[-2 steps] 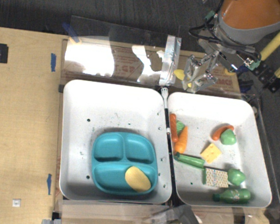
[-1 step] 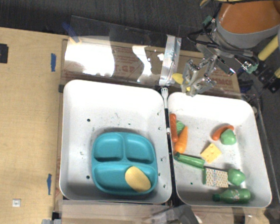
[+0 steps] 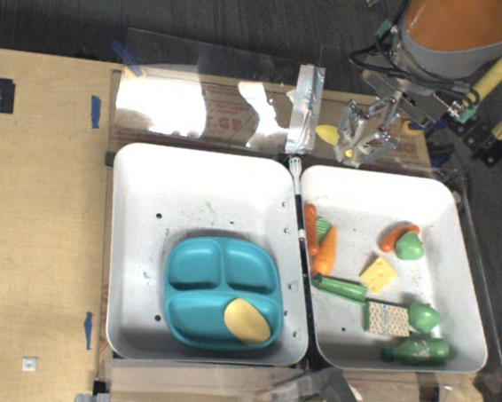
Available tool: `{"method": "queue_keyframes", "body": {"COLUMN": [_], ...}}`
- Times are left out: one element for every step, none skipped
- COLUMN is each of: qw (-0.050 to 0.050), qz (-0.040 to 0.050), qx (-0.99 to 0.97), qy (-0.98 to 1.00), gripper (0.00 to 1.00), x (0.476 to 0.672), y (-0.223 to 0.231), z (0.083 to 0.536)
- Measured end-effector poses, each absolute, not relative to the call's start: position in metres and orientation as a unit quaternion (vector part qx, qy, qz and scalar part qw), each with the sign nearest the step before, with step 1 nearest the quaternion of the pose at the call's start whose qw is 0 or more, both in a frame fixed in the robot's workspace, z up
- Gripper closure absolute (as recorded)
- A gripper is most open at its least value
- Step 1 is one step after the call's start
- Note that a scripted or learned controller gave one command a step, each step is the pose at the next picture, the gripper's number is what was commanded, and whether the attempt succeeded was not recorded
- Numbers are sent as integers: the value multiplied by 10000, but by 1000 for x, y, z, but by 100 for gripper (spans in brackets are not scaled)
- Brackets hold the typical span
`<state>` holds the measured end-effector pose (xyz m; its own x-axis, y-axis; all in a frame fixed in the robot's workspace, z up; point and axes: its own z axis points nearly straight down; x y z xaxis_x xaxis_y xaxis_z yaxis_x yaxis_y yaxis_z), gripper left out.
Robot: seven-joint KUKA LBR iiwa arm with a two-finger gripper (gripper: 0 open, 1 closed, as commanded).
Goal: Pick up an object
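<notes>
Two white bins side by side on the bench (image 3: 26,217).

Left bin (image 3: 145,193): a teal divided tray (image 3: 215,286) sits toward the near side, with a yellow oval piece (image 3: 247,320) lying in its near right compartment.

Right bin (image 3: 367,203): toy food scattered.
- Orange carrot (image 3: 322,243) lies against the left wall.
- Green bean-like stick (image 3: 342,288) just below the carrot.
- Yellow cheese wedge (image 3: 378,275) near the middle.
- Orange-and-green piece (image 3: 405,241) toward the right.
- Speckled cracker block (image 3: 388,318) touches a green broccoli-like piece (image 3: 423,317).
- Dark green vegetable (image 3: 415,350) lies near the front wall.

Gripper (image 3: 365,136) hangs above the far edge of the right bin, with something yellow (image 3: 327,134) just beside its left. Cannot tell how the gripper is set, or whether it holds anything.
</notes>
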<state>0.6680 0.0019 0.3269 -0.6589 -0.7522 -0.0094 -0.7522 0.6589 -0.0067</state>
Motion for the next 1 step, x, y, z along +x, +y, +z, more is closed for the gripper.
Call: {"method": "queue_keyframes", "body": {"qw": [66], "qz": [-6], "qx": [-3769], "qy": [9262], "gripper": [100], "x": [668], "y": [23], "z": [355]}}
